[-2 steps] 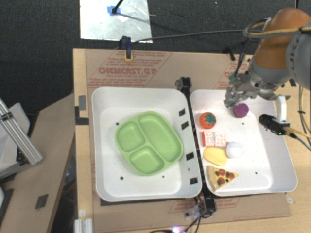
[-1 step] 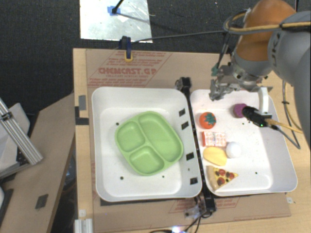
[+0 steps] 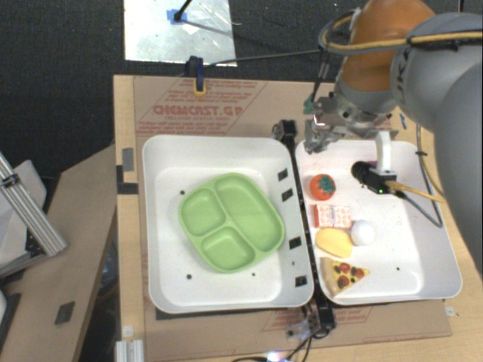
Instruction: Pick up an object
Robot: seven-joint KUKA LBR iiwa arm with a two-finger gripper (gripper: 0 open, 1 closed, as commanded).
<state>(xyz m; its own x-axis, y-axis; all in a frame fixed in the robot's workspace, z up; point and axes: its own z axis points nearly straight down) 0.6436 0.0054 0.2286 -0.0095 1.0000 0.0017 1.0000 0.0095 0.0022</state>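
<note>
Gripper (image 3: 318,136) seen above far left corner of right bin (image 3: 423,274); finger state cannot be told. Tomato (image 3: 323,186), wafer pack (image 3: 333,216), lemon (image 3: 333,242), white ball (image 3: 363,233), pizza slice (image 3: 343,273) lined along bin's left side. Green tray (image 3: 230,222) laid in left bin (image 3: 166,202).

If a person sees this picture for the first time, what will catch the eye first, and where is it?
The big grey arm with its orange band dominates the upper right, and its gripper hangs over the far left corner of the right bin. Next comes the green divided plate, lying alone in the left bin. Small toy foods line the right bin's left side: a tomato, a lemon and a pizza slice.
</note>
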